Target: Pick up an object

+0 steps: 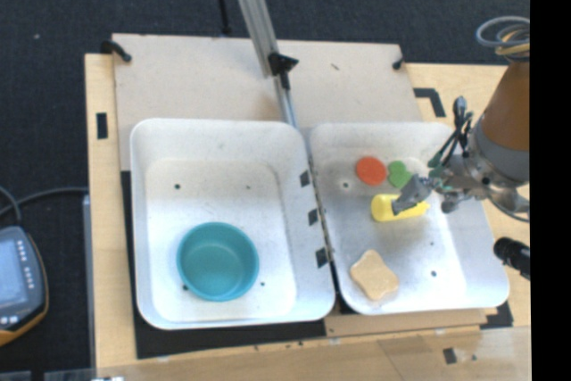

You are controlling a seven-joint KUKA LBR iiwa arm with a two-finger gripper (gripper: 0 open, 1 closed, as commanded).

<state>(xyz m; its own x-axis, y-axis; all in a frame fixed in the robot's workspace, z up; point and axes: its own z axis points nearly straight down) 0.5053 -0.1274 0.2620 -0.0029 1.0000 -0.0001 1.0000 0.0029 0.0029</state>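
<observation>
We are looking at a yellow object (389,207), smooth and rounded like plastic, lying in the right bin (464,277) near its middle. The gripper (417,194) is reaching over the yellow object's right end, and its dark fingers are covering that end, so we are not making out whether they are open or closed, nor whether they are touching it. Just above the yellow object, a flat round orange-red piece (371,170) is lying, with a green object (399,173) beside it, partly hidden by the gripper. Below the yellow object, a tan, bread-shaped piece (374,275) is sitting near the bin's front wall. The grey arm with its orange band (508,111) is being cut off to the right. Well left of the yellow object, a teal bowl (218,260) is resting in the left bin (161,156). Both speckled white bins are sitting on the pale counter (196,71).
</observation>
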